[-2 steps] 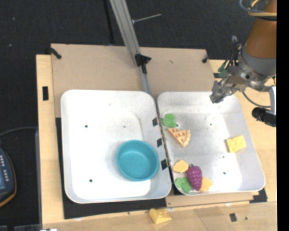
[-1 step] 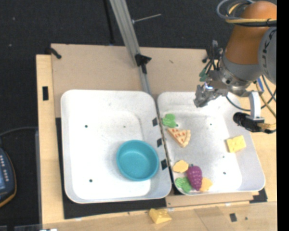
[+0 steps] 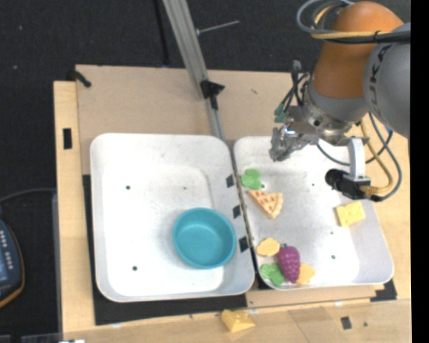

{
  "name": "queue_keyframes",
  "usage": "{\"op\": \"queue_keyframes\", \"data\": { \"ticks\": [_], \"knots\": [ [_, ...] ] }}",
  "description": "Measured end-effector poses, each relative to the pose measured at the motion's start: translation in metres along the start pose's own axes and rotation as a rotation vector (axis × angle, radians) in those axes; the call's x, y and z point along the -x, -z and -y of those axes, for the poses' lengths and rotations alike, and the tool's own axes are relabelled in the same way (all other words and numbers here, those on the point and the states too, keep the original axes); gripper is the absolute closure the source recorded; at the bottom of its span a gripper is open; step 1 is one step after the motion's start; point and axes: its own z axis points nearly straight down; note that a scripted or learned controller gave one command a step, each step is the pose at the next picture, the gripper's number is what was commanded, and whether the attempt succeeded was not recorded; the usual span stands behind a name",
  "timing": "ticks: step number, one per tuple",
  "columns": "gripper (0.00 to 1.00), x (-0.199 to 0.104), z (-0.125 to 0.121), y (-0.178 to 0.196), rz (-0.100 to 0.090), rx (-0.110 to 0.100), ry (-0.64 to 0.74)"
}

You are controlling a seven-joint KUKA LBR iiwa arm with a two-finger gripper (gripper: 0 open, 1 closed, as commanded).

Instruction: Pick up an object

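Observation:
My gripper (image 3: 282,148) hangs over the back left of the right bin (image 3: 365,263), above and to the right of a green toy (image 3: 252,179). An orange pizza-slice toy (image 3: 267,203) lies just below the green one. A yellow cheese block (image 3: 349,214) rests near the right wall. At the bin's front lie a yellow piece (image 3: 268,246), purple grapes (image 3: 289,261), a green piece (image 3: 272,272) and an orange piece (image 3: 305,272). I see nothing between the fingers.
The left bin (image 3: 129,191) holds a teal bowl (image 3: 203,237). A grey pole (image 3: 189,48) slants across the back. A yellow wedge (image 3: 237,321) lies on the bench in front of the bins. A handheld device (image 3: 0,263) sits at far left.

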Motion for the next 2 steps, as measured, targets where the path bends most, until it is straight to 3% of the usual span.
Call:
{"op": "queue_keyframes", "data": {
  "ticks": [2],
  "knots": [
    [1.00,-0.107,0.005,0.007,-0.001,0.001,0.002]
  ]
}}
